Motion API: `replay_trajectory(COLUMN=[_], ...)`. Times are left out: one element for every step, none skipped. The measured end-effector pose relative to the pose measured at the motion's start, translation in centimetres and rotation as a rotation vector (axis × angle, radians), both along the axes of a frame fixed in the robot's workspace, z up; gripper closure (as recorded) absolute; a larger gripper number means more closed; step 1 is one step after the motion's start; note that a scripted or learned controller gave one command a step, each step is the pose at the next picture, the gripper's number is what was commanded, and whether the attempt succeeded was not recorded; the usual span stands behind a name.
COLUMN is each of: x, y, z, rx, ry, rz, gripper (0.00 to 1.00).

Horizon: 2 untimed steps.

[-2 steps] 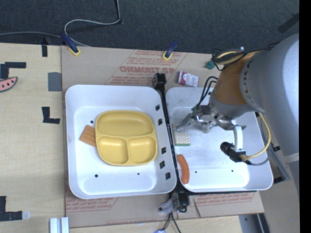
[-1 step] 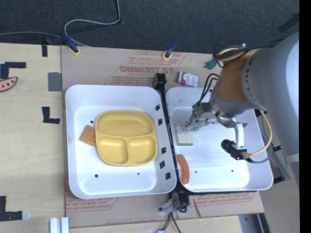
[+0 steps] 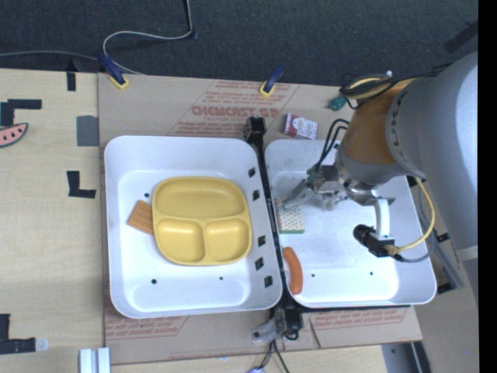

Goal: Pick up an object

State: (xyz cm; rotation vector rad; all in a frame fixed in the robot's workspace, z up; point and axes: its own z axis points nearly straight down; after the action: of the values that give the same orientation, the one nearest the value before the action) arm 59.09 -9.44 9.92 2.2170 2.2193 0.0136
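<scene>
glossy plastic yellow plate [image 3: 203,217], matt cardboard [image 3: 225,107]

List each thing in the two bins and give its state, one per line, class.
Yellow divided plate: lying flat in the left bin, right way up.
Brown flat piece: partly tucked under the plate's left edge.
Orange sausage-shaped toy: lying in the right bin by the divider.
Green-patterned card: flat, below the end effector.

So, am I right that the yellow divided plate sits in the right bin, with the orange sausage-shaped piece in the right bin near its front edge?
Not quite: the camera view shows the yellow divided plate in the left bin, not the right one. The rest holds: the orange sausage-shaped piece does lie in the right bin, near its front edge.
</scene>
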Motion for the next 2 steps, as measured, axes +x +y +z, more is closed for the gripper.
replay_trajectory(x=[-5.5,-5.3], y=[-0.6,-0.4], z=[-1.0,0.2], rx=[-0.002,0.001], ry=[-0.004,-0.007], rz=[-0.001,0.001], gripper=[0.00,1.00])
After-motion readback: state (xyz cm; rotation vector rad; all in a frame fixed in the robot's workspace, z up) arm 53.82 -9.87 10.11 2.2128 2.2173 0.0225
